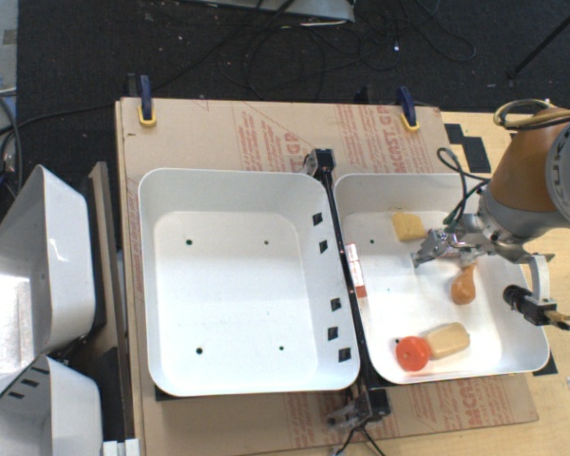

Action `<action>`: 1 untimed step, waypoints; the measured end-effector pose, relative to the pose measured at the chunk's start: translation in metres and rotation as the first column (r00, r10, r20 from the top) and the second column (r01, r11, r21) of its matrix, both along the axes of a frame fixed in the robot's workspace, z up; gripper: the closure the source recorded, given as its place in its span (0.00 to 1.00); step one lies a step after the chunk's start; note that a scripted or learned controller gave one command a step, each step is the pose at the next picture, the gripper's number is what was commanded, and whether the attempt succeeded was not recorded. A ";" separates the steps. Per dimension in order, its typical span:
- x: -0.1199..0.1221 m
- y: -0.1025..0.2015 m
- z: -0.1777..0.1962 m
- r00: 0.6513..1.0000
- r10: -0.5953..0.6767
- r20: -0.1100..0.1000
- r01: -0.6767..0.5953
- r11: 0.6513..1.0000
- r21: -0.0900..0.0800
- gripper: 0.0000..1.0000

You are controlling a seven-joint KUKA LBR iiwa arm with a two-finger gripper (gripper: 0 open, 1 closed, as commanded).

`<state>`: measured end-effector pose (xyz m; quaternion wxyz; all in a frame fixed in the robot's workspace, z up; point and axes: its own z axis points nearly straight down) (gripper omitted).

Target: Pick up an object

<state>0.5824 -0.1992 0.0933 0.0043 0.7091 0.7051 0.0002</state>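
Honestly, we cannot tell the gripper's (pixel 435 247) state. Just beside it, toward the arm, lies the orange piece (pixel 464 286) in the right bin (pixel 513 354); we judge it light, smooth, best pinched across its narrow middle.

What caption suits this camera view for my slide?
Gripper over right bin holding yellow block, orange piece, red ball, beige block.
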 end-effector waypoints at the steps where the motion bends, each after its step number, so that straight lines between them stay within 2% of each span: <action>1: 0.040 0.028 0.000 1.000 0.011 -0.002 -0.011 1.000 0.006 0.00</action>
